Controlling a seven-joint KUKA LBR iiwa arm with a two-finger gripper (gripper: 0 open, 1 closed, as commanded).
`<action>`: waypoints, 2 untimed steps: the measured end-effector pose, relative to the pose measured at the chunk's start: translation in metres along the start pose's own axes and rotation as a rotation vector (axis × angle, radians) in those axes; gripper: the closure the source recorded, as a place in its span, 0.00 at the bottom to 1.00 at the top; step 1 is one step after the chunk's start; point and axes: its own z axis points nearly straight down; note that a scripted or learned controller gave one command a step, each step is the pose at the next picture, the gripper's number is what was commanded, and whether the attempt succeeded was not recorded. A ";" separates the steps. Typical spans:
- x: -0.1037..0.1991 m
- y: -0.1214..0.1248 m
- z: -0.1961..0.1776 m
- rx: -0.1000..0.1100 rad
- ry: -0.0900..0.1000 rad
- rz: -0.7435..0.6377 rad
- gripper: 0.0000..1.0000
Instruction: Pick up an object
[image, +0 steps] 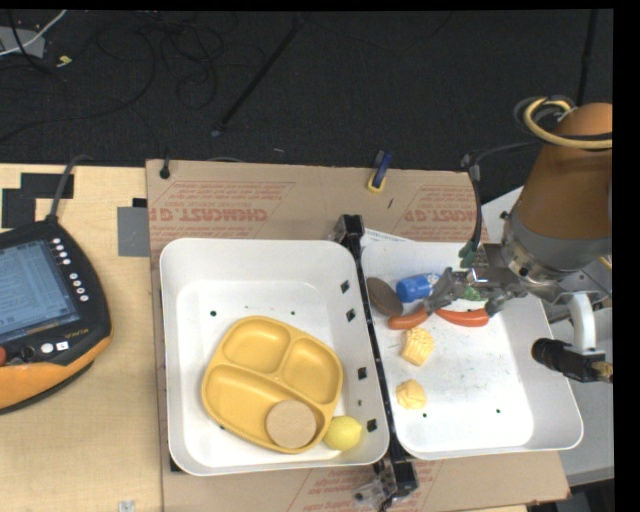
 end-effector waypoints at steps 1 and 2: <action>0.060 -0.074 0.076 0.013 0.004 -0.003 0.00; 0.055 -0.069 0.062 0.004 0.001 0.008 1.00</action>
